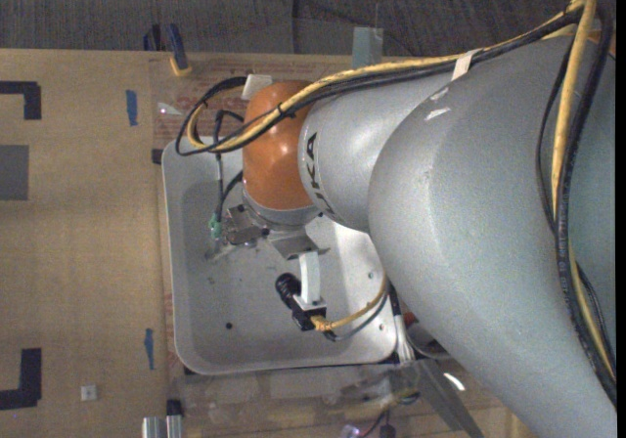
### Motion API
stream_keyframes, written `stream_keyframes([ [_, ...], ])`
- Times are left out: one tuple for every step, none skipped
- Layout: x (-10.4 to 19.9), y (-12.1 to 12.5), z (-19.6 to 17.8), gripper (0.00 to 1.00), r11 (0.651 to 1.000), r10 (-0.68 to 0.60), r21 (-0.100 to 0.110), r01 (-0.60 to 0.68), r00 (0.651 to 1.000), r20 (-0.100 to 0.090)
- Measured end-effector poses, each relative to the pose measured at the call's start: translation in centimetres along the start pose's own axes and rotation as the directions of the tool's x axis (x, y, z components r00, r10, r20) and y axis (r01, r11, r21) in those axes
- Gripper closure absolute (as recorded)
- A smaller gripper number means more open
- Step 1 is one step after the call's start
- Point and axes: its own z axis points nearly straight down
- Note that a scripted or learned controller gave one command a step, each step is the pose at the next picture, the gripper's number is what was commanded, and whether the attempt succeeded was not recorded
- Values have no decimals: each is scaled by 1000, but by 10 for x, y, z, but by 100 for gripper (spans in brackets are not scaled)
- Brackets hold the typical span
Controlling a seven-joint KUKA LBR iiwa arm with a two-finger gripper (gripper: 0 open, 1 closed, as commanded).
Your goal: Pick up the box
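Pincer (235, 231) low in the white bin (196, 328), frame centre-left — finger state cannot be told; box possibly hidden beneath the wrist — confirm contact before lifting

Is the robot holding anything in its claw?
Cannot be told. The arm reaches down into the white bin and covers its own gripper; no box is visible between fingers.

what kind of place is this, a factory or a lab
Probably a robotics lab test bench: a grey arm reaching over a white bin, blue tape marks on a wooden bench.
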Motion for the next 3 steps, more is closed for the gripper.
stream_keyframes([
  [-68,-71,-88,0,997,-69,17,69,998,3],
  [-80,-105,-4,0,1000,-27,15,27,1000,4],
  [-149,-135,-95,0,999,-45,15,45,999,4],
])
